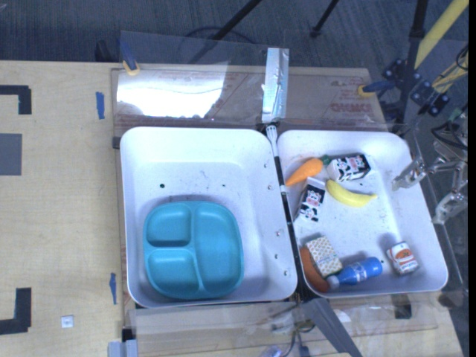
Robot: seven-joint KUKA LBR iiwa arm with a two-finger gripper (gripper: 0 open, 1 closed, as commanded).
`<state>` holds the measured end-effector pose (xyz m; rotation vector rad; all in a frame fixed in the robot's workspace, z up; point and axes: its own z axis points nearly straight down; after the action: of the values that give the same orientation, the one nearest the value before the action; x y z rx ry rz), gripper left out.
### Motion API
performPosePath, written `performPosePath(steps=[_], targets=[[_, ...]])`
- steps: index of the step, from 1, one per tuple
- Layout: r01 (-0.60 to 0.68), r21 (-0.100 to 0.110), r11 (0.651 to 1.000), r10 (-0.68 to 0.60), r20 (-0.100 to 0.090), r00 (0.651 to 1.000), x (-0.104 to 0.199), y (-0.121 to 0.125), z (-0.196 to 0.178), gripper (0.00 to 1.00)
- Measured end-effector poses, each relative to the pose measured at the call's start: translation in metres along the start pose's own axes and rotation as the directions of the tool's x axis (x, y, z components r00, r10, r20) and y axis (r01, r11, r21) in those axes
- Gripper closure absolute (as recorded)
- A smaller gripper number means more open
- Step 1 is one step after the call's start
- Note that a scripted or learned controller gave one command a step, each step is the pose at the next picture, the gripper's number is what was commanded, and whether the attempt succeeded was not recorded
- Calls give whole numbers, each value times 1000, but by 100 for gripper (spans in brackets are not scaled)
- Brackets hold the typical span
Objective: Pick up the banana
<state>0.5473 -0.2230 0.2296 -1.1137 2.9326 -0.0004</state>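
- Camera view: my claw (pixel 429 190) hangs at the right rim of the right bin (pixel 372 137), above its upper right corner; it shows as a pale metal blur, and I cannot tell whether it is spread or pressed together
- Nothing is visibly pinched in my claw
- The banana (pixel 351 195) lies flat on the floor of the right bin, in its upper half, to the left of my claw and apart from it
- A black-and-white carton (pixel 348 167) sits just above the banana, and an orange carrot (pixel 305 171) lies left of that carton
- A second black-and-white carton (pixel 312 201) lies just left of the banana, near the wall between the bins
- Toward the near edge of the right bin lie a patterned box (pixel 323 255), a blue bottle (pixel 358 271) and a small white-and-orange can (pixel 402 258)
- The left bin (pixel 137 155) holds a teal divided plate (pixel 193 249) in its lower half
- Both bins stand side by side on the bench (pixel 52 199)
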Motion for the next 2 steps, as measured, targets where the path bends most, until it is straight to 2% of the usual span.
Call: performPosePath(steps=[1, 2], targets=[[344, 3, 939, -344, 3, 939, -69, -2, -7, 0], [701, 2, 713, -701, 2, 713, -46, 5, -69, 0]])
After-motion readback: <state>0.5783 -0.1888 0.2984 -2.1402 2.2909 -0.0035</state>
